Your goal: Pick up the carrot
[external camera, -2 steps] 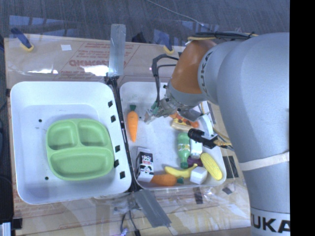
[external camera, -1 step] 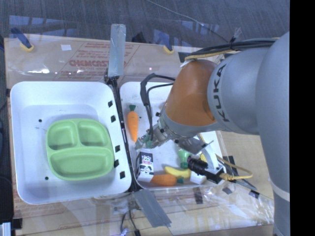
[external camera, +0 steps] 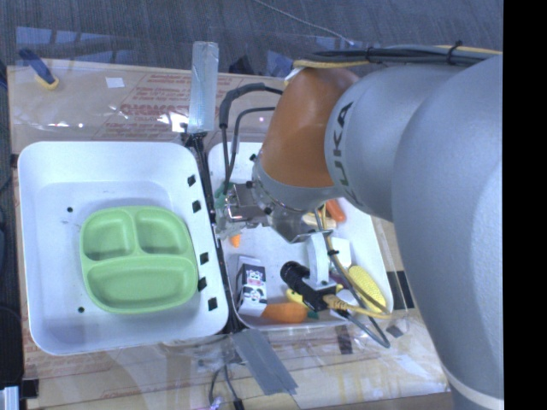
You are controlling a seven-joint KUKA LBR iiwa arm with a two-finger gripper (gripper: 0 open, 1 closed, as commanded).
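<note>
2 white bins sit side by side on the bench. The left bin (external camera: 38, 169) holds a green plate (external camera: 137, 261) with 3 parts.

The big grey arm (external camera: 427, 186) comes in from 3 o'clock and covers a lot of the right bin (external camera: 261, 253). Its claw (external camera: 235, 219) is down in the right bin, close to the wall on the 9 o'clock side. The arm is in the way, so I cannot tell if the claw is wide or narrow, or if it holds anything.

The carrot (external camera: 286, 313) lies flat on the floor of the right bin, near the wall at 6 o'clock. It stretches from 9 o'clock to 3 o'clock. From the claw, the carrot is at 5 o'clock, and the 2 are apart, not touching.

A small black and white box (external camera: 250, 284) lies between them, just beside the carrot at its 10 o'clock. A yellow corn cob (external camera: 369, 287) lies at 2 o'clock from the carrot.

A tiny orange bit (external camera: 237, 240) sits just under the claw at 6 o'clock. It is too small to tell what it is.
</note>
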